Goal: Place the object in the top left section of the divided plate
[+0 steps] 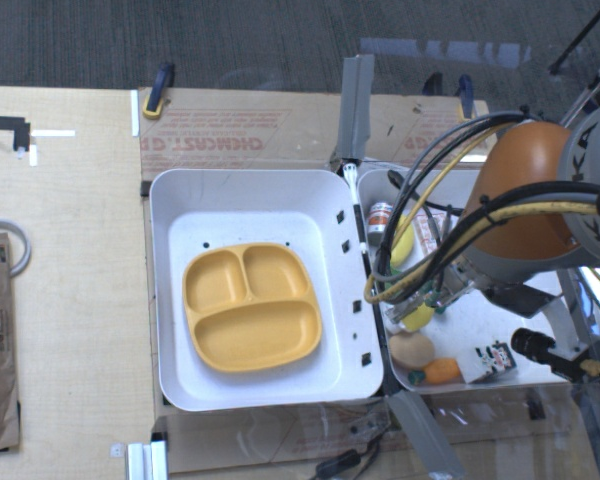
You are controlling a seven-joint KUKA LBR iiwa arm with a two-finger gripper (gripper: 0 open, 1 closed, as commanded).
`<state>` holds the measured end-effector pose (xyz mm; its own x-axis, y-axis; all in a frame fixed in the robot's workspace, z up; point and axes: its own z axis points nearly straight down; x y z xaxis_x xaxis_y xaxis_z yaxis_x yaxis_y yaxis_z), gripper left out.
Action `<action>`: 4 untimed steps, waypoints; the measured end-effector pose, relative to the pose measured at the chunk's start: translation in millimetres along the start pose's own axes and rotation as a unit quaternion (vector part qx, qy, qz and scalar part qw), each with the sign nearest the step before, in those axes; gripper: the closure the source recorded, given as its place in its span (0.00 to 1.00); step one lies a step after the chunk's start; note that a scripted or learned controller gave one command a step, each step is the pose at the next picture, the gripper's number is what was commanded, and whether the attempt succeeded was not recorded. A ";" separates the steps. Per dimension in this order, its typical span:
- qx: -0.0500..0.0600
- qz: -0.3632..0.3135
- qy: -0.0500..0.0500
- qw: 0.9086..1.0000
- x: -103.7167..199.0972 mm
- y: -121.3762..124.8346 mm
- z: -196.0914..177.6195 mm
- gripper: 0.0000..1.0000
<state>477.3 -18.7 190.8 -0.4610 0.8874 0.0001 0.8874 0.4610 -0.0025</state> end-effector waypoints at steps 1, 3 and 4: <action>0.000 0.001 -0.001 1.000 54.7 28.7 -74.6 1.00; 0.000 0.131 -0.001 0.991 127.0 137.7 -58.1 1.00; 0.001 0.238 -0.002 0.971 115.1 175.9 -234.0 1.00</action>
<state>580.9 164.8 424.4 0.0013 1.0000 -0.0045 1.0000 -0.0013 -0.0025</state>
